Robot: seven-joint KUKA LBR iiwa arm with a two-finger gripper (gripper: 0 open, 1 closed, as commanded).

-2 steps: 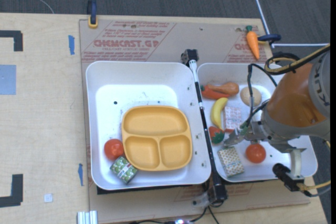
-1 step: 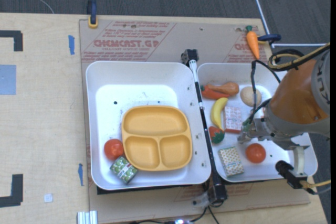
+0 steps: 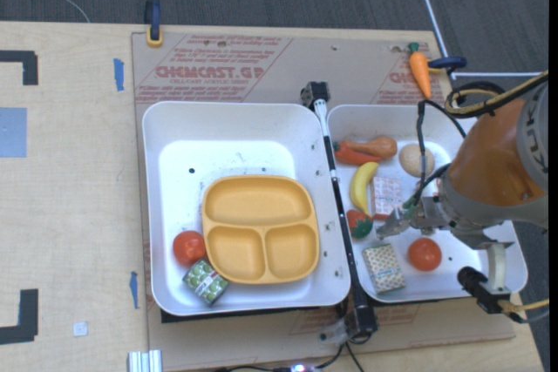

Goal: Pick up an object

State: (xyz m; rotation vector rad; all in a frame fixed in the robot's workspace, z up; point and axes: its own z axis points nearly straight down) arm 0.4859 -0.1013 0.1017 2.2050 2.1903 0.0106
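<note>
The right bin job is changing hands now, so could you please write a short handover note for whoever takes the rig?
Gripper: low over the right bin, nothing seen between its fingers.
Right bin: banana, carrot, egg, tomato, small packet.
Left bin: yellow divided plate, red tomato, green packet.
Done: nothing lifted yet.
Left: grasp and raise one object.

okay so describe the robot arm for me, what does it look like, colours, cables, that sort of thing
The arm comes in from the right of the camera view. It has a broad, rounded orange band with a grey segment beyond it at the frame edge. Thin black cables loop over the orange section. Below it is a greyish wrist body, and the gripper is a small metal-grey piece over the right bin.
</note>
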